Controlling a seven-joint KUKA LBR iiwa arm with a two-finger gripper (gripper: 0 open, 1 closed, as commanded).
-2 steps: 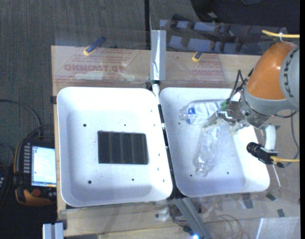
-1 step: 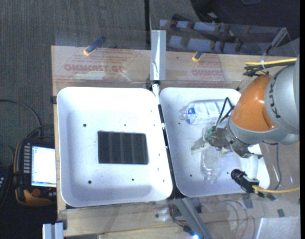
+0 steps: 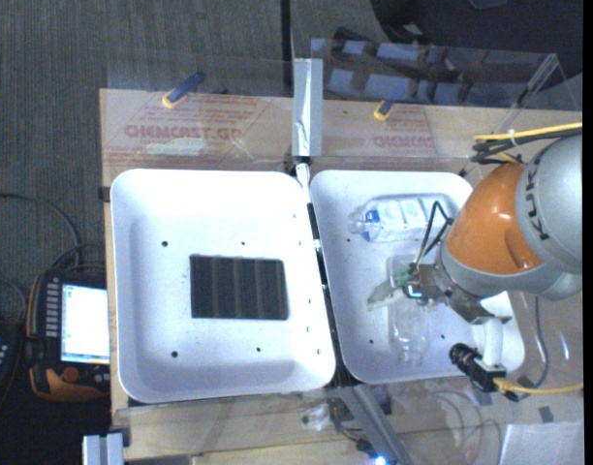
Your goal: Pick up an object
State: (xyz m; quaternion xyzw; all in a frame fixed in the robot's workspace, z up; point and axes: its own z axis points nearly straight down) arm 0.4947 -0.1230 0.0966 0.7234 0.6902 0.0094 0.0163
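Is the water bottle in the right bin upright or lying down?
Lying down. The bottle rests on its side near the right bin's far wall, its length running across the floor.

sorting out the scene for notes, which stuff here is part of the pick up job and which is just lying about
Part of the job:
- gripper
- clear plastic bottles in the right bin

Just lying about:
- left bin with a dark slatted panel
- handheld controller on the floor
- clamps on the bench edge

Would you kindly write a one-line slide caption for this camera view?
KUKA arm reaches over the right bin above clear plastic items; the left bin holds a dark panel.
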